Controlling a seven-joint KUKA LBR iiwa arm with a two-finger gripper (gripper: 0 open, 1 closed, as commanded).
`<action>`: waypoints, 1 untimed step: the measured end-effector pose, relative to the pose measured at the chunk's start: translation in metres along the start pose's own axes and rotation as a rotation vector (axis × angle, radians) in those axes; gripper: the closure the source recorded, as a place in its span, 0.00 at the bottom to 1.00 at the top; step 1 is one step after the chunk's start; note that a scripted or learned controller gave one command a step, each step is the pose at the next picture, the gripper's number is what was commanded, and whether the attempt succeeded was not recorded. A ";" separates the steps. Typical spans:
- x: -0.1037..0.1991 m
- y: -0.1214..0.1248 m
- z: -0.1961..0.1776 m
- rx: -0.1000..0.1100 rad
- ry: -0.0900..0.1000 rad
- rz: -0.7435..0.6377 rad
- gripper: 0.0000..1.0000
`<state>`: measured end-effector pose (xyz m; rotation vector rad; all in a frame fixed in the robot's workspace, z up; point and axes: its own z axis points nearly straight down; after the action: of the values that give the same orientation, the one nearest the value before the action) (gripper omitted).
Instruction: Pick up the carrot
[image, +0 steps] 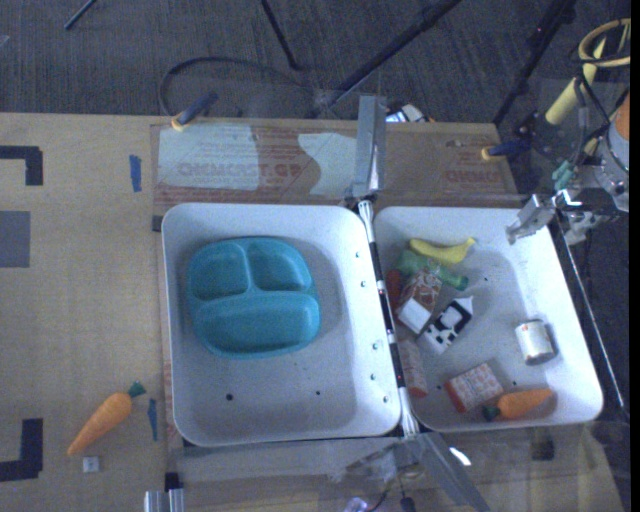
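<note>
An orange carrot (524, 403) with a green top lies in the right bin (575, 330), near its front right corner, beside a small red and white box (473, 385). A second carrot (101, 420) lies outside the bins on the wooden bench at the front left. My gripper (540, 214) hangs over the right bin's far right corner, well behind the carrot in the bin and apart from every object.
The right bin also holds a yellow banana (443, 248), a green item (412, 264), a red packet (424, 291), a black and white box (447, 323), a silver can (536, 340) and a red stick (411, 369). A blue divided plate (252, 296) sits in the left bin (300, 400).
</note>
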<state>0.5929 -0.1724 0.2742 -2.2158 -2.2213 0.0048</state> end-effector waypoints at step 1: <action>-0.048 -0.082 -0.023 -0.001 0.001 -0.243 0.00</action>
<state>0.5113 -0.2209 0.2980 -1.9296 -2.4737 0.0024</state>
